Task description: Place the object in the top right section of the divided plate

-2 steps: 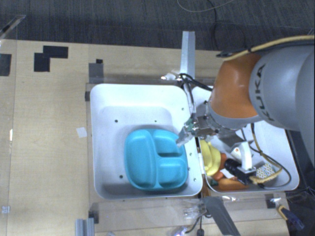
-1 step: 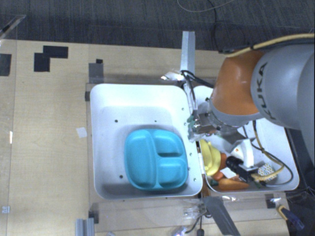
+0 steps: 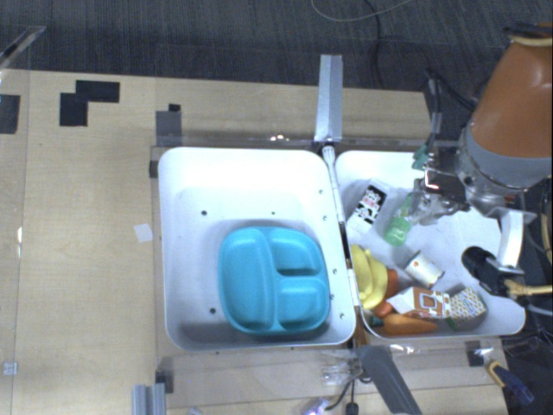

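Bright, even overhead light washes out the white bins (image 3: 251,167), casts a soft shadow beneath the blue divided plate (image 3: 275,277), and leaves fine detail slightly blurred.

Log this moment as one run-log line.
arm: over right bin | gripper: beside green bottle | blue plate: left bin, nothing on it

A single fixed camera looks down at a slant from above the desk (image 3: 78,258). Both white bins lie near the frame's centre: the left bin (image 3: 186,232) and the right bin (image 3: 510,318), side by side. Dark floor (image 3: 173,7) crosses the top, marking the far side. The arm (image 3: 518,102) enters from the right edge. The range is moderate; both bins fit wholly within the frame.
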`<control>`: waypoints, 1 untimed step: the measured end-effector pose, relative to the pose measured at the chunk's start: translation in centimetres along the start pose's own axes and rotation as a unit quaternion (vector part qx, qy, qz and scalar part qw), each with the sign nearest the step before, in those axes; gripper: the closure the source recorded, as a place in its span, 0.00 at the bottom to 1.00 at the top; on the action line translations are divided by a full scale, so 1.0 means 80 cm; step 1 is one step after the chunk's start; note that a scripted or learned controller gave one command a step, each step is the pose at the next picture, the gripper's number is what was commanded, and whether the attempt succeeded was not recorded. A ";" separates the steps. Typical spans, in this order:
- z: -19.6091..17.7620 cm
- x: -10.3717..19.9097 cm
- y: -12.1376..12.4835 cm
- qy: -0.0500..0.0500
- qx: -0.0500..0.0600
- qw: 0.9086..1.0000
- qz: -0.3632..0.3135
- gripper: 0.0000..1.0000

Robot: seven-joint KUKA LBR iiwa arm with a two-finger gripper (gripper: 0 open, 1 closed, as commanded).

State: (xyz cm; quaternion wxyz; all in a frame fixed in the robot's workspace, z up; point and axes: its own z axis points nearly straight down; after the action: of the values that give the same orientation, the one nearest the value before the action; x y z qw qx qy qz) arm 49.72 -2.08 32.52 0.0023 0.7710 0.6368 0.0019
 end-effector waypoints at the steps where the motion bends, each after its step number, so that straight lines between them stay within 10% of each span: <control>1: 0.173 0.021 -0.007 0.000 0.002 0.996 -0.093 1.00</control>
State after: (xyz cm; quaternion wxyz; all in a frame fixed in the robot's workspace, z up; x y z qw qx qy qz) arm 49.59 -0.37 18.67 0.0005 0.7088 0.7054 0.0004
